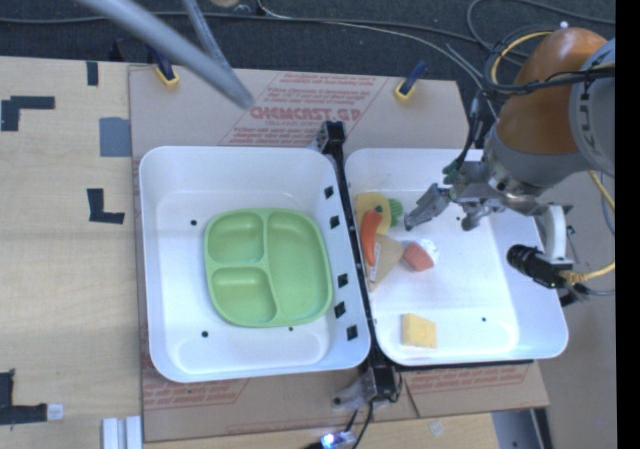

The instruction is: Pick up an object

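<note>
While the grey arm reaches in from the right, its end effector (447, 209) hangs over the right bin (530, 332) with fingers spread apart, gripping nothing. Just below it lies a small orange-red piece (418, 257); just left, a carrot (370, 234) against yellow and green toy food (377, 205). Farther below sits a yellow wedge (420, 330). Well left, the other bin holds a green divided plate (267, 266).

Grey arm (590, 87), orange band (545, 87), black cables
</note>
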Available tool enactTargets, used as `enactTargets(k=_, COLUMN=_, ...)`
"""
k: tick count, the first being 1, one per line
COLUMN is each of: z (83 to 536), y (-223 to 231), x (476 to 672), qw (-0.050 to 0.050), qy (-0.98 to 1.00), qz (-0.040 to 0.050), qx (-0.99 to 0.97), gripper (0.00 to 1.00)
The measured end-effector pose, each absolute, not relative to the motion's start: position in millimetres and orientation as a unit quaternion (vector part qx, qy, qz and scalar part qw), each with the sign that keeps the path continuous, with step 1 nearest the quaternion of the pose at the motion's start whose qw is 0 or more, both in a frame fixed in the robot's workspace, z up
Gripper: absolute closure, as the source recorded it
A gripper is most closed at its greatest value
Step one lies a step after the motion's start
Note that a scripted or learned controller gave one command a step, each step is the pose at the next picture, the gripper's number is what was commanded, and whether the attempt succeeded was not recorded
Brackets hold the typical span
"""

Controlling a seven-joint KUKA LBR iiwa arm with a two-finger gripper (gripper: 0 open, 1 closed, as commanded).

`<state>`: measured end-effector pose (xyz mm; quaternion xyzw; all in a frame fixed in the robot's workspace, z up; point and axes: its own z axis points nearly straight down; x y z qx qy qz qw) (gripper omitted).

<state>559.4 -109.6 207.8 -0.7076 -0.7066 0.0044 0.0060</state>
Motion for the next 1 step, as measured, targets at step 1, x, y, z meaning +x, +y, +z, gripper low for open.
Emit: enactTargets(k=1, z=214.6, y=-109.4, x=562.3, qw=0.001, qy=-0.708, qz=0.0004, qx=-0.706, gripper=0.00)
